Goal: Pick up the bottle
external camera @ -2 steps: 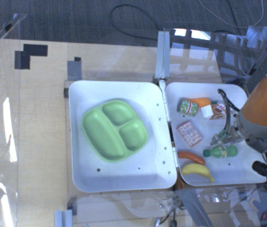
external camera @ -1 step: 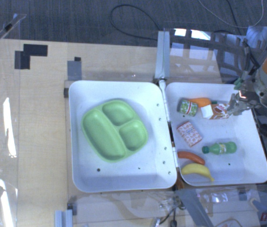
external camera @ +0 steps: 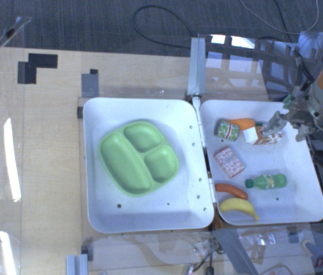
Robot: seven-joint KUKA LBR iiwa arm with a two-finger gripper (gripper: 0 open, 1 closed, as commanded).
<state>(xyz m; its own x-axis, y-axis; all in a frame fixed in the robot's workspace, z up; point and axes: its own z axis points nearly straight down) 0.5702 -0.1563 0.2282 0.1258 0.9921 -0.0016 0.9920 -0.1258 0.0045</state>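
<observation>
Nearest, a banana (external camera: 237, 207) and a red chili (external camera: 231, 189) are crowding the right bin's (external camera: 316, 205) front corner. Just behind, the green bottle (external camera: 266, 181) is lying on its side with open floor around it; probably light, stiff, slippery, best pinched across its body. Farther back, the gripper (external camera: 276, 123) is hovering near the snack box (external camera: 262, 135), jaws apart and empty.

Glossy green plastic on the bottle (external camera: 266, 181) and the divided tray (external camera: 138, 157), smooth white plastic on both bins (external camera: 150, 219), pale matt wood across the bench (external camera: 41, 153), bare grey metal on the gripper (external camera: 277, 124)
</observation>
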